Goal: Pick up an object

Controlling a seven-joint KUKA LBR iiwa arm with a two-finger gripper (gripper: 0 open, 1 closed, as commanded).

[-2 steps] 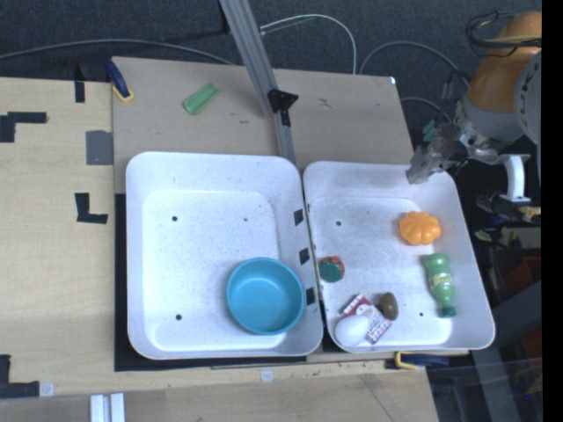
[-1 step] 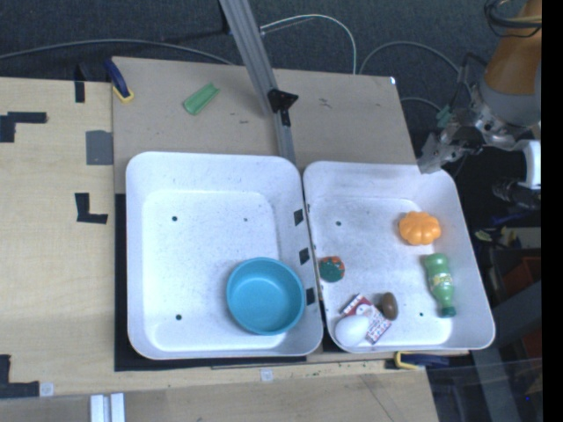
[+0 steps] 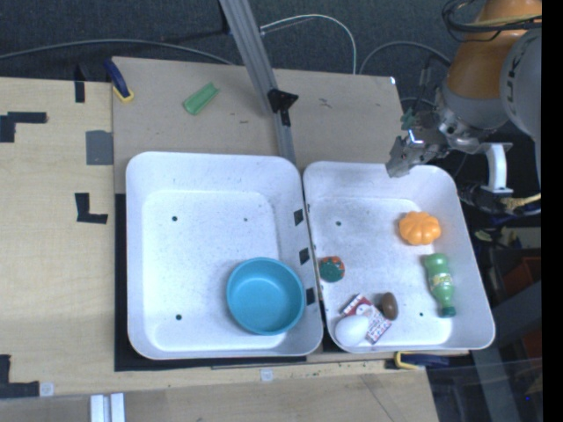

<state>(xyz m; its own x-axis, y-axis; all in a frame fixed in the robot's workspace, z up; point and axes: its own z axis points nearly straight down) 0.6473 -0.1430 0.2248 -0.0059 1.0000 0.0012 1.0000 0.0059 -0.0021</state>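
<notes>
A: Which bin has the pickable stuff?
B: Right bin (image 3: pixel 457 200). Orange pumpkin-shaped toy (image 3: pixel 419 227) at upper right, roundish, no real long axis. Just below it a green bottle (image 3: pixel 439 283), long axis running roughly up-down in the view, slightly tilted, cap end toward the near rim, lying on its side.
A: Anything else in there?
B: Small teal-green lump with a red spot (image 3: pixel 332 269) near the left wall. Near the front rim: a white egg-shaped object (image 3: pixel 351 330), a red-and-white packet (image 3: pixel 369 318) touching it, and a brown oval piece (image 3: pixel 388 305) just beside the packet.
A: Left bin?
B: Left bin (image 3: pixel 149 236) holds a blue bowl (image 3: pixel 265 294), upright, opening up, at the near right corner.
A: Gripper?
B: Gripper (image 3: pixel 401 163) sits over the right bin's far rim, well apart from every object. Nothing visible between its tips. Too small and dark to judge how it's set, so cannot tell.
A: Off the bins?
B: A green block (image 3: pixel 200 98) on the bench behind the left bin, angled diagonally.
</notes>
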